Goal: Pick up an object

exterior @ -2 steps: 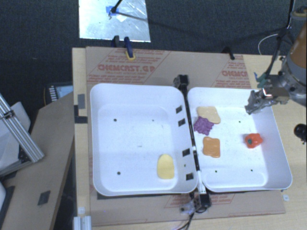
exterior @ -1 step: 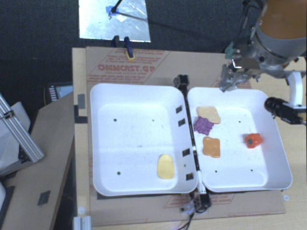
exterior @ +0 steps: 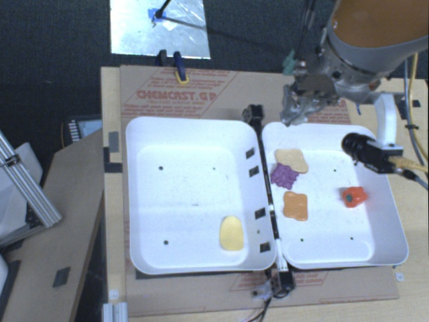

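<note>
The grey arm with its orange band reaches in from the upper right, wrist angled downward and leftward, its hand hanging low with the tips pointing down, too blurred to read the grip.

You had two shallow white plastic bins and five small objects: yellow, tan, purple, orange, red-orange.
</note>
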`<state>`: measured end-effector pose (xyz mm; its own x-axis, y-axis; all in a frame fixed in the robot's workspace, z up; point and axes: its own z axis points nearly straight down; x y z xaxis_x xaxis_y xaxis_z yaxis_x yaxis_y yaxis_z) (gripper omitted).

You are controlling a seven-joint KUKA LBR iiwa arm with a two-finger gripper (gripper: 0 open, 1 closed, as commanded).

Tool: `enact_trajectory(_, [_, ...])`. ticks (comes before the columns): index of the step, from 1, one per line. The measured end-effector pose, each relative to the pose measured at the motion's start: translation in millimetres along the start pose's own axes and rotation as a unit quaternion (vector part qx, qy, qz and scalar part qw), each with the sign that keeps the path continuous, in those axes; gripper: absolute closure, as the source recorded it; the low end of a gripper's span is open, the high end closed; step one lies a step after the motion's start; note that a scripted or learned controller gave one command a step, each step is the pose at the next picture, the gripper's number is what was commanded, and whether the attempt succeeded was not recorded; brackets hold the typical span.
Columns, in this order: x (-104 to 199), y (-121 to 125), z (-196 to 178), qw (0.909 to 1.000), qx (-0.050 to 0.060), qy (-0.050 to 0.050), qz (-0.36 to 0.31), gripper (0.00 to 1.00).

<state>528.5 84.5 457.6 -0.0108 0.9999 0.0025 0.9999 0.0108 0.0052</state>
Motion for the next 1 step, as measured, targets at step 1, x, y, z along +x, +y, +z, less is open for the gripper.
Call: enact_trajectory(1, [-55.1,-36.1,95.3,0.9999,0.007,-0.002,0.007,1.00])
